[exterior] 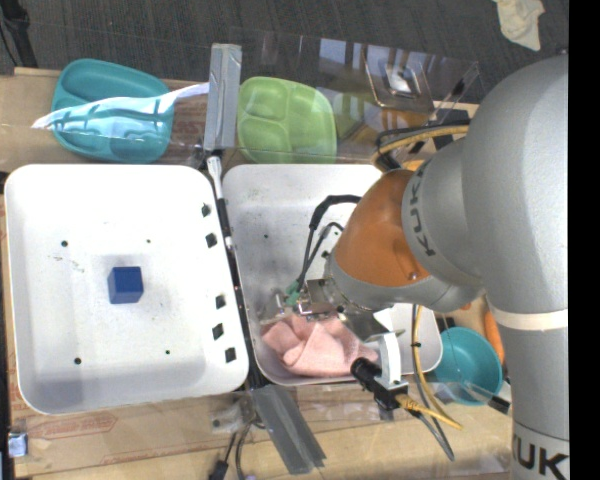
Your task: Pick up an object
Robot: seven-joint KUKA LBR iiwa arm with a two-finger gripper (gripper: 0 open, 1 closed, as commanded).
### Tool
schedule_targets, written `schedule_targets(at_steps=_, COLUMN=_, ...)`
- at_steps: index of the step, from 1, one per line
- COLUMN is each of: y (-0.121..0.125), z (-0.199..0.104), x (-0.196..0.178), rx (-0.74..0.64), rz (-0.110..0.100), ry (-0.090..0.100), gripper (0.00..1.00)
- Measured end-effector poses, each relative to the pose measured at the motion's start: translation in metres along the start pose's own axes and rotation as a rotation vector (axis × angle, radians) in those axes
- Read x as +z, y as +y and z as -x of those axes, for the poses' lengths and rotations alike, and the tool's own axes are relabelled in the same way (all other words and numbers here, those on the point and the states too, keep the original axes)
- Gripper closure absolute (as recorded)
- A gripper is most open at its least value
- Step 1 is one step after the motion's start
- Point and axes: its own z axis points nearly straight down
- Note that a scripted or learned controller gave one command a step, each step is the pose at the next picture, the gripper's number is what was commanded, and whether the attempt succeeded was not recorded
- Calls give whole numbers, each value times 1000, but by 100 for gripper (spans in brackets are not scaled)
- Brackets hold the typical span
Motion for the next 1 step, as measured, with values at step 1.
schedule_targets(at_steps=1, y=0, z=0, x=-10, rx=-5, rz=-1, ry=0, gripper=100)
